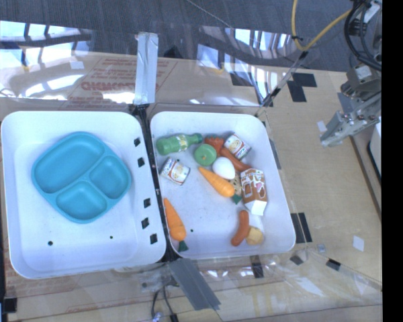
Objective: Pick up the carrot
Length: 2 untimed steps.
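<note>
Carrots (217,182) and (174,223) lie in the right bin (282,230); toy-light, rigid, likely slick. Mid-body looks the best grip. Gripper (336,131) state cannot be told

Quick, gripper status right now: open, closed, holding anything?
Gripper: over the bench to the right of the right-hand white bin, nothing in it; open or closed cannot be told. Both orange carrots lie in that bin.
</note>
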### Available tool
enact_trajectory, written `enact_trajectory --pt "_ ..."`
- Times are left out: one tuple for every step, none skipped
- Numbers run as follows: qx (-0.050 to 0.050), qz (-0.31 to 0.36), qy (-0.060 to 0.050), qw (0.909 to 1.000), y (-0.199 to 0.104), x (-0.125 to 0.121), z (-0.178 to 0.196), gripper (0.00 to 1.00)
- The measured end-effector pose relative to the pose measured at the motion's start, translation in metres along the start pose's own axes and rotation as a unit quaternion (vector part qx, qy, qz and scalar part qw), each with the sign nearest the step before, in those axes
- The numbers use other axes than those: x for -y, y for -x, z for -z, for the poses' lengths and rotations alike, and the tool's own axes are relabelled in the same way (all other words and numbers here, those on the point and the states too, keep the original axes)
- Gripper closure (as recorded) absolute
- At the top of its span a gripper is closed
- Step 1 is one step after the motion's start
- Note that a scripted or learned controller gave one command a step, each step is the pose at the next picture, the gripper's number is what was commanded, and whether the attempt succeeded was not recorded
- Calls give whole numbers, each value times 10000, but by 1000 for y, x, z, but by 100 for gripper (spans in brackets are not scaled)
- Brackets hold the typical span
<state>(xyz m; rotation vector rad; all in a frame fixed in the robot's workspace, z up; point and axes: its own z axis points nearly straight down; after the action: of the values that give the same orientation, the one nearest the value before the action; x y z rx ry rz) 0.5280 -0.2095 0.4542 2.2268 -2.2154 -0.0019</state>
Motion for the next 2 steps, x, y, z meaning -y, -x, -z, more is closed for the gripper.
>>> enact_trajectory --pt "19 3274 15 9449 14 -21 -109 100" --pt "-26 4651 -38 8853 17 -23 4 100"
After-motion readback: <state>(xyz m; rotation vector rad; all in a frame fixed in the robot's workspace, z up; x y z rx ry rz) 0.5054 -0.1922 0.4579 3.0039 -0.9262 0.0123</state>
